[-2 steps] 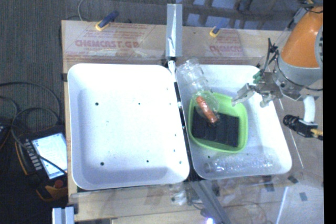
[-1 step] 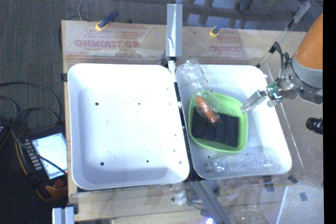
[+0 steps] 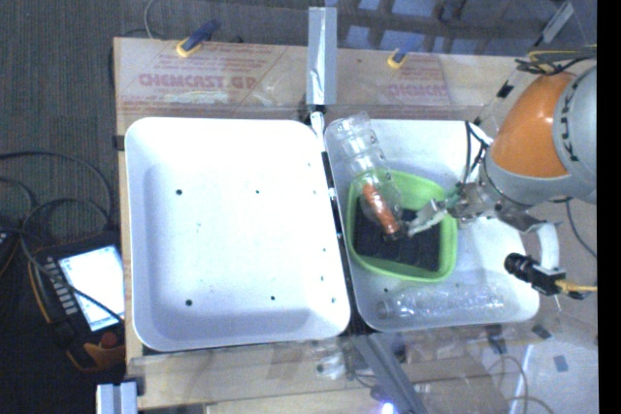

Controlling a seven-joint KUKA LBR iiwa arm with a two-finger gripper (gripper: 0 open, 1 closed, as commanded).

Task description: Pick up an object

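A green bowl (image 3: 427, 257) with a dark inside and an orange-brown piece (image 3: 378, 208) lies in the right bin (image 3: 441, 136), at the tabletop's (image 3: 223, 82) right side, between two clear plastic bottles. Grey carpet surrounds it. The gripper (image 3: 432, 216) sits at the bowl's right rim; its closure can't be told.

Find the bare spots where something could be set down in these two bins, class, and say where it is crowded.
The left bin is bare floor, wall to wall. The right bin is crowded: green container mid-bin, clear bottle behind, another clear bottle along the front, gripper over the container.
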